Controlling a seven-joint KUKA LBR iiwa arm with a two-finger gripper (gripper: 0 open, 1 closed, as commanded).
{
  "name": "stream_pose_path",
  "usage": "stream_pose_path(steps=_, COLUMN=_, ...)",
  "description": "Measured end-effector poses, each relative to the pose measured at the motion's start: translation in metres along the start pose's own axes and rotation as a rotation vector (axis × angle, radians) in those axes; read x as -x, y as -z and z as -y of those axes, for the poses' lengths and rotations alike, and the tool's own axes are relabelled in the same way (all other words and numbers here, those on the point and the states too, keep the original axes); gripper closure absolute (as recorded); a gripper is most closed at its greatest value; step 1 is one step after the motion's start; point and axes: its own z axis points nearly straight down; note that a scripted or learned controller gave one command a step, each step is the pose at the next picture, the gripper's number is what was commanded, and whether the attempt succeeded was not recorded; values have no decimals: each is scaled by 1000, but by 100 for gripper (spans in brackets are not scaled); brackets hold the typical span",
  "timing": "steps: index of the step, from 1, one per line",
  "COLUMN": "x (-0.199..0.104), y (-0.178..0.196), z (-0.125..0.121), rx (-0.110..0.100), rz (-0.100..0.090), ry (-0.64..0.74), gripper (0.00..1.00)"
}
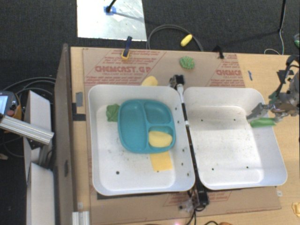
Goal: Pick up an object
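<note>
- The arm (291, 86) reaches in from 3 o'clock, low over the right bin's (234, 172) rim.
- The gripper (259, 116) pinches a green object (262, 122).

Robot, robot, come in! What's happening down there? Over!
Gripper at right bin's right rim, green thing right under it, hold unclear. Teal plate with yellow piece in left bin. Nothing blocking. Over.

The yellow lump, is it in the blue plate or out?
In. The yellow lump sits inside the blue plate's lower right compartment, within its rim.
</note>
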Motion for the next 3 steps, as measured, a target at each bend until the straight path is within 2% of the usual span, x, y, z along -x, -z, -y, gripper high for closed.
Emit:
stream_pose_path(steps=1, x=-95, y=-151, z=-15, rx=-7, rz=-6, ry=9, gripper=0)
stream_pose_path(steps=2, x=-88, y=-134, z=-16, rx=0, rz=-1, ry=1, gripper=100)
stream_pose_path(steps=3, x=-125, y=-25, z=-15, rx=10, rz=-1, ry=6, gripper=100)
